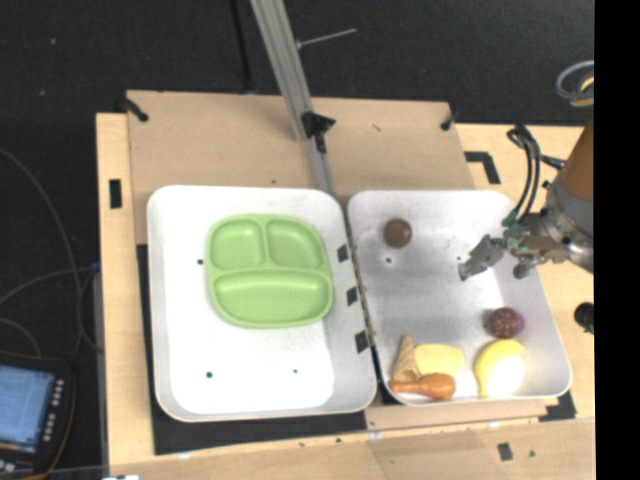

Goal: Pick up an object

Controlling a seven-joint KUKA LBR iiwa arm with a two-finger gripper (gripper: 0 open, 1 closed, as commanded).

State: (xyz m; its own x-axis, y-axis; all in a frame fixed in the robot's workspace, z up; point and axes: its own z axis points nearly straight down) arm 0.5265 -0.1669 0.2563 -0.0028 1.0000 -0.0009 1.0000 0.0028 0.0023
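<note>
Camera view: arm comes in from right, gripper (497,258) hangs over right bin (440,208), upper-right part, nothing between its fingers.
Claw state: two fingers look spread apart, one pointing left-down, other nearer the wrist; reads as wide, holding nothing.
Candidates: brown ball (397,232) upper-left of right bin, alone on bare floor; dark red ball (504,321) just below gripper, near right wall; yellow round item (500,366) below that, near bin corner; pale yellow block (440,358), orange carrot-like piece (430,386) and tan wedge (405,358) bunched at bottom edge.
Left bin (180,298): green divided plate (270,271) sits there, not a likely grab.
Best pick (my call): dark red ball, closest, w/ room on its left side.
How to do well: centre fingers over ball before dropping, keep them wide till level w/ its middle, then close.
Risk: round thing may roll off; right wall close, finger could clip it.
Avoid: bottom cluster, pieces touch, likely messy grasp.
</note>
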